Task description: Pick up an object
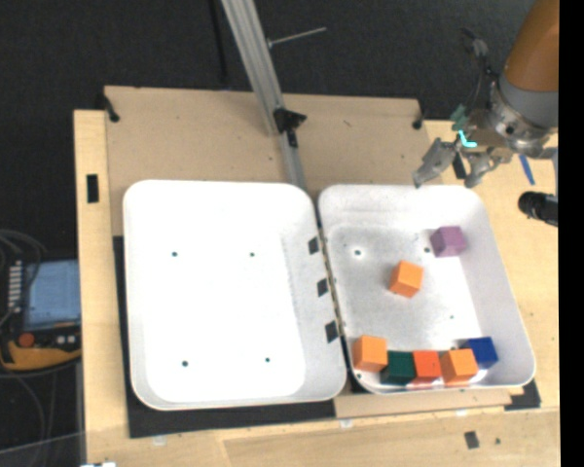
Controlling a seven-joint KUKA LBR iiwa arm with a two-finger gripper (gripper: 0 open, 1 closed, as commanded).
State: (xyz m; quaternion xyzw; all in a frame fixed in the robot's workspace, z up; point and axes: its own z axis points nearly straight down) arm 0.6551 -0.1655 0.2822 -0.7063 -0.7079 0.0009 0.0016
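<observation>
Seven cubes are seen in the right bin point(501, 290). The end effector point(455, 166) is poised over the bin's far rim, its fingers spread apart with nothing between them. The purple cube point(449, 240) lies nearest, just below it in the camera view, toward the bin's near side; the orange cube point(405, 279) sits beyond that, nearer the left bin point(219, 290). A short descent toward the purple cube is judged the likeliest move.
</observation>
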